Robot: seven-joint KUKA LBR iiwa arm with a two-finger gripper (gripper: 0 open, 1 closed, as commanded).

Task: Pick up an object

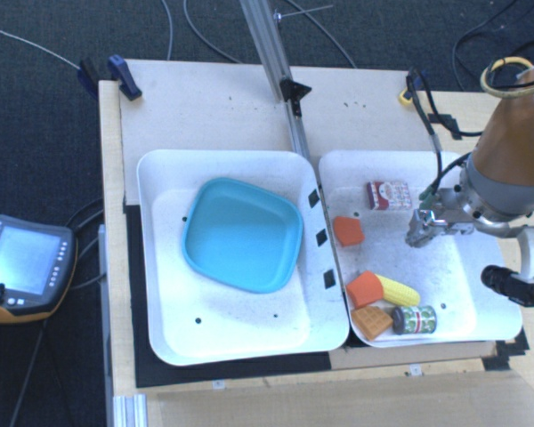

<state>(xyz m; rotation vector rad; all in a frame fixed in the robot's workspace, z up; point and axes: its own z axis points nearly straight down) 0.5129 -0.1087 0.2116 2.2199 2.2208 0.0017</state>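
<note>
A blue plate [243, 234] is held in the left bin [160, 327]. In the right bin [454, 323] are found a red carton [388, 194], orange blocks [348, 231], toy corn [397, 289], a cracker [371, 321] and a can [415, 319]. The gripper [421, 229] is poised over bare floor beside the carton; whether anything is gripped cannot be told.

You have a pale bench [214, 105] carrying two white bins side by side: left bin [160, 238], right bin [463, 283].
</note>
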